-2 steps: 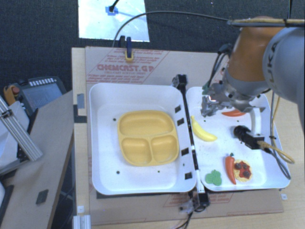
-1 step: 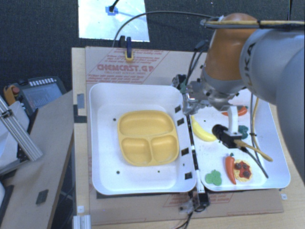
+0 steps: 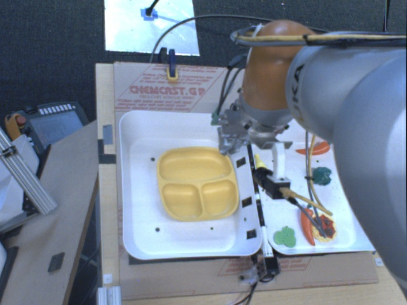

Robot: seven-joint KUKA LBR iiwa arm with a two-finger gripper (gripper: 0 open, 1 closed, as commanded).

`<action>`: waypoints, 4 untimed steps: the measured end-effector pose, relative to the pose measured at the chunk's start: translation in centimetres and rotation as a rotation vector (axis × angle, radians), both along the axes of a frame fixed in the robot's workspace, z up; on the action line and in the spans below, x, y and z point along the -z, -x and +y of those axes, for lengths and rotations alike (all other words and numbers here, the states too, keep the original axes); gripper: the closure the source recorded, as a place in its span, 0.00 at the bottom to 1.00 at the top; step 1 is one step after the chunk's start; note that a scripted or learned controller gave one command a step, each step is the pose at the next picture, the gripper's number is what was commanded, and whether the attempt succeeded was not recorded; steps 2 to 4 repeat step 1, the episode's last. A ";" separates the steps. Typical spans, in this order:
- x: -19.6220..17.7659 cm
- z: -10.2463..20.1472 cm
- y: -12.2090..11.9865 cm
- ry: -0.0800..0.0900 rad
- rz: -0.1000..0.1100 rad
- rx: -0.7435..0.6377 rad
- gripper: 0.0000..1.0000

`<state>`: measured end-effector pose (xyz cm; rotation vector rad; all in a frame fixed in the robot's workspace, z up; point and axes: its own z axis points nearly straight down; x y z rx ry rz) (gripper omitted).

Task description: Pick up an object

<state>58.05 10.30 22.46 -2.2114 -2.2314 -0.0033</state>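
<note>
Yellow divided tray [image 3: 196, 183] flat in left white bin [image 3: 137, 189], untouched. Hand [image 3: 254, 146] above the bins' shared edge, just beside the tray's far right corner; grip state impossible to tell. Small toys [image 3: 318, 224] scattered in right bin [image 3: 346, 237].

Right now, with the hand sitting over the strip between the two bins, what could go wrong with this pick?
1. The hand hangs over the divider, not squarely over any object, so a descent may strike the bin walls.
2. The yellow divided tray is wide and shallow; a two-finger pinch on its rim could slip or tip it.
3. The small items in the right bin, such as the green piece, lie partly under the arm, hard to see.
</note>
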 end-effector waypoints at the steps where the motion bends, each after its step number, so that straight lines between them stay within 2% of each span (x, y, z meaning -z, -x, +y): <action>1: -0.1 -0.3 0.0 0.001 0.001 0.005 0.00; 4: -0.1 -0.3 0.0 0.001 0.001 0.005 0.00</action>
